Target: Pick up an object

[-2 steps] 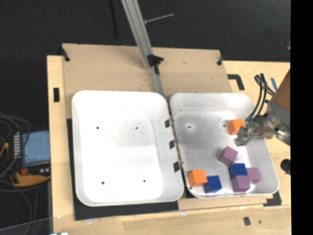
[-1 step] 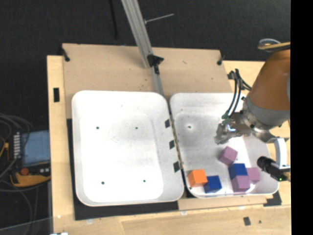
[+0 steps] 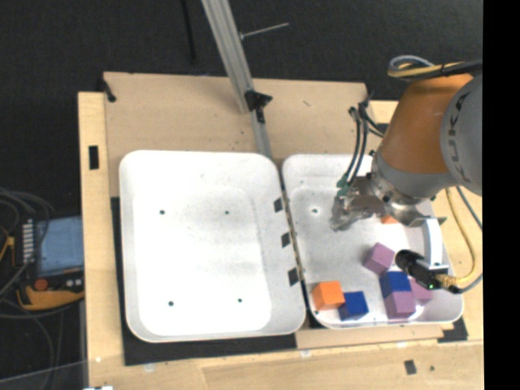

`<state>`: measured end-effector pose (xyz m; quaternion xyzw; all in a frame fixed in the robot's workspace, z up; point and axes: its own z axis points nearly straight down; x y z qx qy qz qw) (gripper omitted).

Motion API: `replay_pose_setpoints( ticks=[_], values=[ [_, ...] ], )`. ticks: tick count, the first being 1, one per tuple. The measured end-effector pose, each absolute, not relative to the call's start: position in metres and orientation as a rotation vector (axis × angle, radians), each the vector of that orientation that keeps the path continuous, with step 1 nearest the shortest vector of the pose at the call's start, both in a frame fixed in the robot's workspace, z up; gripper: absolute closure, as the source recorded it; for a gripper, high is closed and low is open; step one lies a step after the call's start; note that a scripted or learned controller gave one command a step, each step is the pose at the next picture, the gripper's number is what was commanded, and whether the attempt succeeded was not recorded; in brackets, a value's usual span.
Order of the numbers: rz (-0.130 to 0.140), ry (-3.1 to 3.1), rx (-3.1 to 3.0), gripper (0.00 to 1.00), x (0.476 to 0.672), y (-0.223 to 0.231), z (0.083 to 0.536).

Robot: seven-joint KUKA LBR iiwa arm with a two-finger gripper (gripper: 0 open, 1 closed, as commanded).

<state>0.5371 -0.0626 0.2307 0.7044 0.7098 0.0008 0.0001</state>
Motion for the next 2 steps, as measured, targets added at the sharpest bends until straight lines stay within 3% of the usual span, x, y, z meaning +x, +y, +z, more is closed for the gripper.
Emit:
replay_pose_setpoints(
  ticks=[2],
  values=[
    [0.003, 2.231, 2.213, 1.0, 0.552, 0.042, 0.223]
  ],
)
